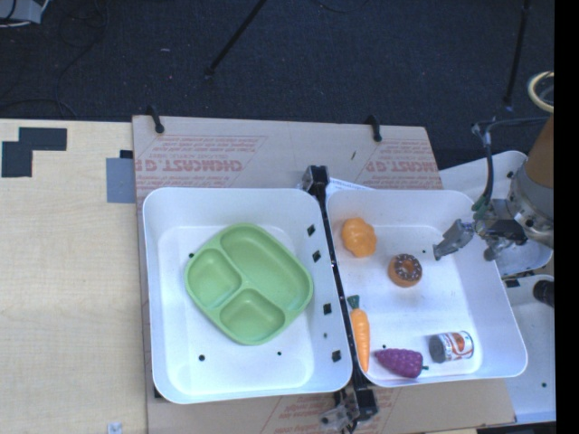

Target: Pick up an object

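Observation:
The right bin holds an orange toy fruit at its back left, a chocolate donut near the middle, and a carrot along the left wall. A purple toy and a small can lie on their sides at the front. My gripper hangs over the bin's right back part, to the right of the donut and a little above it. It is open, with nothing between its fingers.
The left bin holds a green divided plate. A black divider runs between the bins. Cardboard lies under both, with wooden benchtop to the left.

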Motion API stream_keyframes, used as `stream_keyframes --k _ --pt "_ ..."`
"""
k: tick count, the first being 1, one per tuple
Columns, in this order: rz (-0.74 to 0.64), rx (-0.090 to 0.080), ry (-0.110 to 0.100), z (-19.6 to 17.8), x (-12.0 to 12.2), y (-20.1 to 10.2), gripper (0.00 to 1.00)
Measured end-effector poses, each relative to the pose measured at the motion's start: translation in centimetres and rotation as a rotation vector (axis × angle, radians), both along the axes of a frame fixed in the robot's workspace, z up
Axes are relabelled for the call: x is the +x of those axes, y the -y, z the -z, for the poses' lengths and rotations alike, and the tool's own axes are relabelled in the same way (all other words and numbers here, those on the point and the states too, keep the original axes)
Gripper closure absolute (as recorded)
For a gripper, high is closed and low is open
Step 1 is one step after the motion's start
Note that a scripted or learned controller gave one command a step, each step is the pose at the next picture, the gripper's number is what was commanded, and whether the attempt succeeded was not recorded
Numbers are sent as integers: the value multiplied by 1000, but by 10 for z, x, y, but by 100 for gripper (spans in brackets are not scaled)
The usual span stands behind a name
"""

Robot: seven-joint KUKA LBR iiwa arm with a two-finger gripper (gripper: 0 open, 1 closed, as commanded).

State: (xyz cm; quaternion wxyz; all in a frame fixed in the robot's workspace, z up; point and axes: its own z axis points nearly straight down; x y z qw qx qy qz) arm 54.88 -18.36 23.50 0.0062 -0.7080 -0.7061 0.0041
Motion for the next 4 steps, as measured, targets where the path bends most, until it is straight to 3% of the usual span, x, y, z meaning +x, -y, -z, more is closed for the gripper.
stream_keyframes --k 1,3,4 --pt "-3 -3 13 -7 3 0 0" --pt "-2 -1 8 80 5 -2 0" --pt "-1 0 6 144 4 -8 0"
